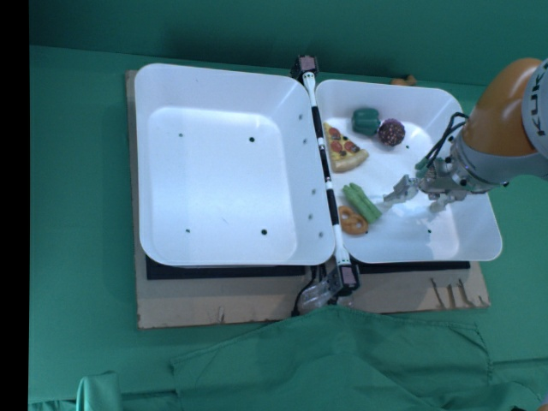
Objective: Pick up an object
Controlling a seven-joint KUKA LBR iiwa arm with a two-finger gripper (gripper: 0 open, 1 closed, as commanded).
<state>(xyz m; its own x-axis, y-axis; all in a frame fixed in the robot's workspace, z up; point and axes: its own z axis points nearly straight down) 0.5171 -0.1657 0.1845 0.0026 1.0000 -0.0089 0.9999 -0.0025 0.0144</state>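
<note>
Green cloth everywhere on this table (77, 187), with a brown cardboard sheet (171, 311) under two shallow white bins. Left bin (223, 161) sits beside the right bin (454, 229), and a black-and-white bar (324, 165) runs between them.

All the stuff is in the right bin, mostly on its left half. Pizza slice (342, 148) lies up against the divider side. Above it there's a dark green pepper-looking thing (366, 121) and, just beside that, a dark red round piece (391, 132). Lower down, a green pod (361, 202) lies at a slant, touching or nearly touching an orange pretzel (352, 221) just below it.

My arm comes in from the right, orange band (505, 110) up top. My pincer (413, 197) hangs low over the middle of the right bin, fingers spread apart, nothing between them. One fingertip (396, 199) points toward the green pod and sits near it, but I can't tell whether it touches. Some crumpled green fabric (342, 358) bunches up at the front edge.
</note>
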